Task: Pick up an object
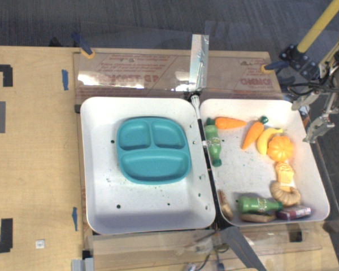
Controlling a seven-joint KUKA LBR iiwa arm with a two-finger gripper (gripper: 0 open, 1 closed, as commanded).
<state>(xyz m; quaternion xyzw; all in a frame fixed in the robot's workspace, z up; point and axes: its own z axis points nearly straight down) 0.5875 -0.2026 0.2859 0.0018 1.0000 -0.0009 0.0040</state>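
Note:
The right bin (237, 168) holds toy food. A green bottle (213, 143) lies along its left wall. Two carrots (230, 123) (252, 134), a banana (264, 141) and a round orange fruit (280, 148) sit near the back right. Below them are a yellow piece (285, 174) and a tan pretzel-like piece (285, 193). A second green bottle (259, 204) and a purple item (296, 212) lie by the front wall. My gripper (318, 126) hangs outside the bin's right rim, above the bench edge and apart from every object.
The left bin (96, 168) carries a teal divided plate (152, 150). A metal post (199, 61) stands behind the seam between the bins. Cables and a yellow bar (325, 18) crowd the top right corner.

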